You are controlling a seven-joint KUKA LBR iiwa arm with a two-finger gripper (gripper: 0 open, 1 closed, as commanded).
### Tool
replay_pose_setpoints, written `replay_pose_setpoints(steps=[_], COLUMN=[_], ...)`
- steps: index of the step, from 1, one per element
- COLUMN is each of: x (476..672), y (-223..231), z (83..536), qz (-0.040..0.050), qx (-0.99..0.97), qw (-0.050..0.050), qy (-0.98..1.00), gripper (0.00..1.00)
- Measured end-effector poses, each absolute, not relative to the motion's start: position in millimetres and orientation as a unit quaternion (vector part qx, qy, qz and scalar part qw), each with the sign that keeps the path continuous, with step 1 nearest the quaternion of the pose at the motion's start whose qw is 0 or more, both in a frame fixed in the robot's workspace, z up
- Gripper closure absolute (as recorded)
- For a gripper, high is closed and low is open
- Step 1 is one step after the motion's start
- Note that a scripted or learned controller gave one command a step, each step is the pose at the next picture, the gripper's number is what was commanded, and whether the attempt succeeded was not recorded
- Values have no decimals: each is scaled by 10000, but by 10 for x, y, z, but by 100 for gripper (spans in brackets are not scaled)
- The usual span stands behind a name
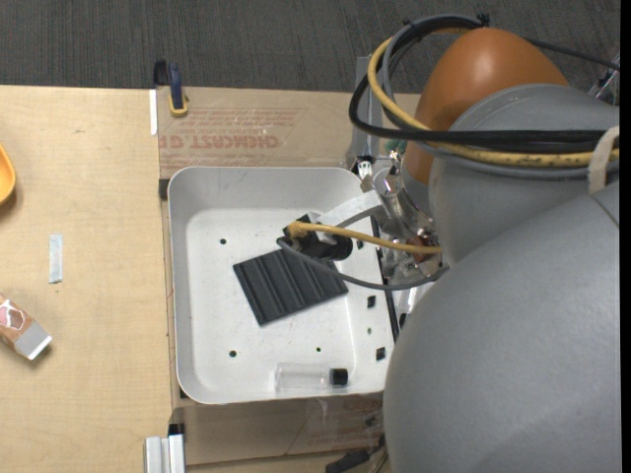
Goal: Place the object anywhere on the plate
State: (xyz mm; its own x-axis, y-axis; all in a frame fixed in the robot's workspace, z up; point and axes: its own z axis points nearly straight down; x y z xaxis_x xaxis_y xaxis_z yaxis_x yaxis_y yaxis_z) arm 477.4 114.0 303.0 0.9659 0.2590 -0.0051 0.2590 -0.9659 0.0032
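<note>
Camera view
arm (513, 264): grey, smooth, with an orange dome above; the frame's right half is covered by it, and the bin's right wall is hidden behind it
gripper (396, 223): made out only as metal parts at the bin's right rim, crossed by cables; open or closed cannot be told; nothing is seen held
orange rim (4, 177): cut off by the left edge; too little is shown for it to be named
packet (22, 331): partly cut off at the left edge; laid on the bench
bin (187, 294): white, shallow, round-cornered; open floor is left along its left side
slab (289, 284): dark, ribbed, flat, rectangular; laid askew at the bin's middle, near the gripper, apart from every wall
tube (308, 375): clear, black-capped; laid along the near wall
bench (89, 166): pale wood; broad open room left of the bin; a grey strip (55, 259) is laid there
cardboard (237, 136): brown, red-printed; laid flat behind the bin
</note>
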Motion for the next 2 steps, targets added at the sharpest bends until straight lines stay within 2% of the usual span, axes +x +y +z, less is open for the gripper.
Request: replay_pose_setpoints(steps=[1,2], x=[4774,4776], y=[1139,1133], z=[3028,3105], qz=[-23,-48], qx=[9915,9913], qw=[21,45], qy=[1304,1315], gripper=[0,100])
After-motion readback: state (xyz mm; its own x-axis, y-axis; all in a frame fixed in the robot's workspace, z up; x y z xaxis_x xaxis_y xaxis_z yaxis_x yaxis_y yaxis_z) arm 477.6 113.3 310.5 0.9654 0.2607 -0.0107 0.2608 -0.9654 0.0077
